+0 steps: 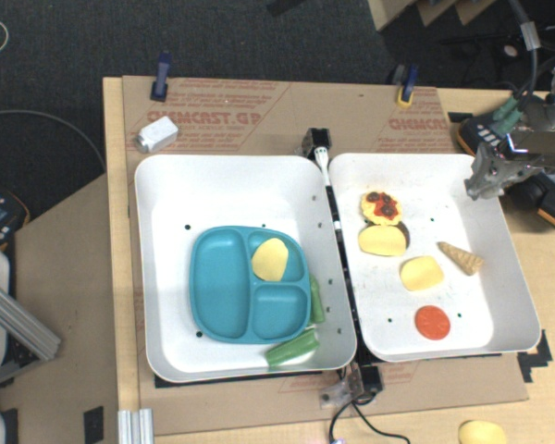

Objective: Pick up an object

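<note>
The right bin [499, 276] holds a small pizza-like piece with red topping [381, 207], a yellow piece over something dark [382, 240], a second yellow piece [421, 273], a tan cone [460, 258] and a red disc [433, 323]. In the left bin [166, 211] lies a teal divided plate [227, 289] with a yellow piece [270, 259] in its upper right compartment. A green piece [291, 348] rests at the plate's lower edge, and a thin green piece [315, 302] along its right side. My gripper [486, 181] hangs over the right bin's far right corner, apart from all the objects.
Both bins rest on a cardboard sheet [259, 109]. A small white block [157, 134] lies on it at the back left. Blue clamps [161, 77] [406, 86] grip its far edge. A yellow object [481, 432] sits off the bins at the front right.
</note>
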Motion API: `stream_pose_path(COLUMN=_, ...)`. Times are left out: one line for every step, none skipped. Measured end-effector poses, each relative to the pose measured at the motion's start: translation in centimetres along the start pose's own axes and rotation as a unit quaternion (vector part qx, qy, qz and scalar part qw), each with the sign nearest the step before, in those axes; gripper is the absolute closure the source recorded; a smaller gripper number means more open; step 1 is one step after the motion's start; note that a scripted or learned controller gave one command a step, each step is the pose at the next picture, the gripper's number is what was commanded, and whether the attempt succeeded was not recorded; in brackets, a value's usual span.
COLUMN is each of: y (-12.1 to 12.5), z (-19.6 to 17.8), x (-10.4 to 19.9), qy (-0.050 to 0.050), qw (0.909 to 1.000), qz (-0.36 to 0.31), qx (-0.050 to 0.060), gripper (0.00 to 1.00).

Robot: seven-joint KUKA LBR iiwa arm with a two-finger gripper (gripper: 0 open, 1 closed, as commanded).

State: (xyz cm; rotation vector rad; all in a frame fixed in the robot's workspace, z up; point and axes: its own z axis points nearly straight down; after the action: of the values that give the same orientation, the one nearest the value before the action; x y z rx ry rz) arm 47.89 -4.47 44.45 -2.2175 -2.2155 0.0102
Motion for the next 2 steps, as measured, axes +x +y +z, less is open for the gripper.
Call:
stream_pose_path(y=0.3, z=-9.6, x=1.9, qy=0.000, qw=0.9999, qz=-0.002, qx=-0.012, gripper=1.00)
stream_pose_path(y=0.0, z=0.3, x=2.7, qy=0.000, qw=1.0000, qz=0.000, qx=0.001, gripper=1.00)
